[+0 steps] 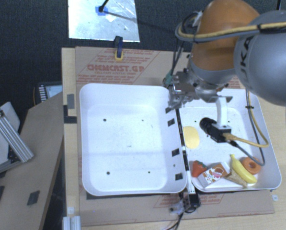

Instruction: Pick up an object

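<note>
My gripper (179,96) hangs over the back left corner of the right bin (269,150), close to the divider between the bins. The wrist hides what lies under it. A flat yellow round piece (191,137) lies in front of the gripper, near the divider. At the front of this bin, clustered together, sit a red piece (198,168), a small white and red box (213,174), a yellow banana (242,169) and an orange-brown piece (251,165). Nothing is seen in the gripper.
The left bin (87,143) stands beside the right one, with black clips (175,152) along the shared rim. Both rest on a cardboard sheet (116,67). A metal plate (103,13) lies behind the bench, and an aluminium frame (6,133) stands at the far left.
</note>
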